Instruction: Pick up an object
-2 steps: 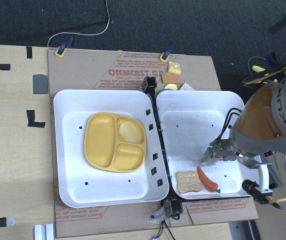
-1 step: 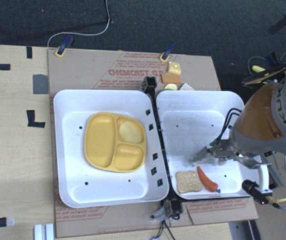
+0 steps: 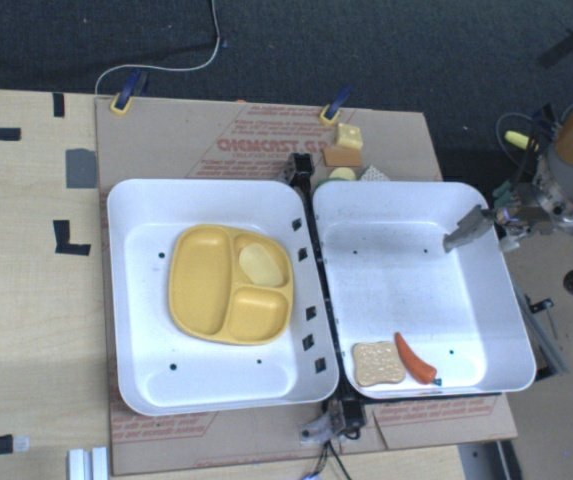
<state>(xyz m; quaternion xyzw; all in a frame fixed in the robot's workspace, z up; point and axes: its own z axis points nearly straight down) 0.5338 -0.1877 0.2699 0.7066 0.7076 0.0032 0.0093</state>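
The claw point(image 3: 466, 234) hangs over the right bin's point(image 3: 406, 278) upper right edge, and whether it is open or closed cannot be told. A cracker point(image 3: 377, 363) and carrot point(image 3: 415, 358) lie at that bin's near edge; a yellow divided plate point(image 3: 229, 283) sits in the left bin point(image 3: 136, 298).

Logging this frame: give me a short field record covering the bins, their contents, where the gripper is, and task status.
left bin: holds a yellow divided plate
right bin: holds a cracker and an orange carrot-like piece, side by side near its front edge
gripper: over the right bin's far right rim, apart from both items
behind the bins: small blocks on the cardboard
task status: nothing seen picked up yet
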